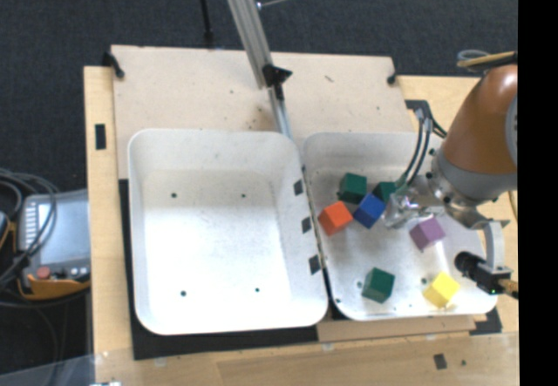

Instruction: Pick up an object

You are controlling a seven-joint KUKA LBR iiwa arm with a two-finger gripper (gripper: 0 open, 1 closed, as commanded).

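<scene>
The right bin (349,153) holds several small cubes: an orange one (335,218), a blue one (369,211), a dark green one (353,186), another green one (378,284), a purple one (426,233) and a yellow one (441,289). A teal cube (385,192) sits partly hidden right behind the blue one. My gripper (398,210) hangs low in the bin, just right of the blue cube and left of the purple one. The wrist hides its fingertips.
The left bin (148,158) lies beside the right one. A slanted aluminium bar (248,18) rises from between the bins at the back. A grey control box (48,240) with cables sits off the bench at the left.
</scene>
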